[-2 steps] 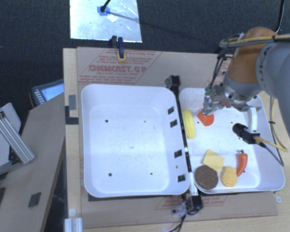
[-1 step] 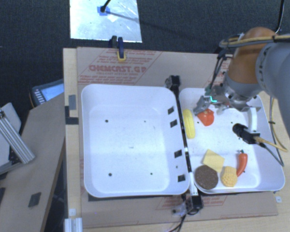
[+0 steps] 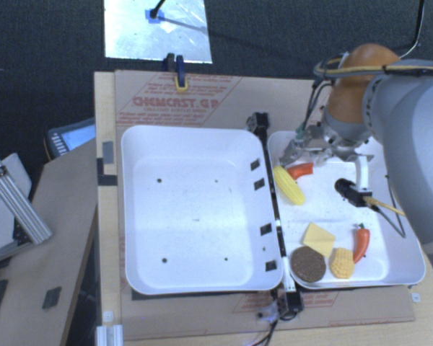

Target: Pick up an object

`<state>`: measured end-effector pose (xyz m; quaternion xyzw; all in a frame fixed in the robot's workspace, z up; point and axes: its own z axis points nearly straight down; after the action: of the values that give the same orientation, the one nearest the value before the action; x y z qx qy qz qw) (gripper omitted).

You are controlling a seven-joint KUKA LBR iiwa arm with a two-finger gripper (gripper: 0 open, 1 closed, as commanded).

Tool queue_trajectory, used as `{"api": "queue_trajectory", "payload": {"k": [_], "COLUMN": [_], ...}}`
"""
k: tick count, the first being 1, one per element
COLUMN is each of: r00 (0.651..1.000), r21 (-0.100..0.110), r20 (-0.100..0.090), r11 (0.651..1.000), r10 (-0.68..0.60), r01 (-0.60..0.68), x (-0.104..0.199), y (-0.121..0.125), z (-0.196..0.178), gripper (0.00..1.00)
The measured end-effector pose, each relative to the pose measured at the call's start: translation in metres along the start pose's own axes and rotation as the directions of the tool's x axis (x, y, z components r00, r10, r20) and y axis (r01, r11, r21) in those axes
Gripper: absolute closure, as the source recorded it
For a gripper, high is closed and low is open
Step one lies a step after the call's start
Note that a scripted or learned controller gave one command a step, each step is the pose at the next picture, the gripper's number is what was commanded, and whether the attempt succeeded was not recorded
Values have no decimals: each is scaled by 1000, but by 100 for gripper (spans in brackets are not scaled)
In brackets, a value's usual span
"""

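Where bench (image 3: pixel 224 92) bears cardboard | 2 white bins (image 3: pixel 195 215) (side-by-side) | dark floor

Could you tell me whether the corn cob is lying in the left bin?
No, the corn cob lies in the right bin, near its left wall, just below the gripper.

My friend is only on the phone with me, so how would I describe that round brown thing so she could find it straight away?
Start at the right-hand white bin, the one holding the toy food. Go to its near corner beside the divider between the bins, where the brown disc lies flat. Its neighbours, a yellow cheese wedge and a small corn piece, are both yellow; it alone is round and dark brown.
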<state>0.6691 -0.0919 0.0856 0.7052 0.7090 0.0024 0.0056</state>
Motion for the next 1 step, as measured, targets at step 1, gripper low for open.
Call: {"api": "queue_trajectory", "payload": {"k": [1], "r00": [1000], "r21": [5], "r20": [0], "r11": [1000], "r10": [10], "r01": [-10], "x": [-95], "y": [-1], "z": [0], "gripper": [0]}}
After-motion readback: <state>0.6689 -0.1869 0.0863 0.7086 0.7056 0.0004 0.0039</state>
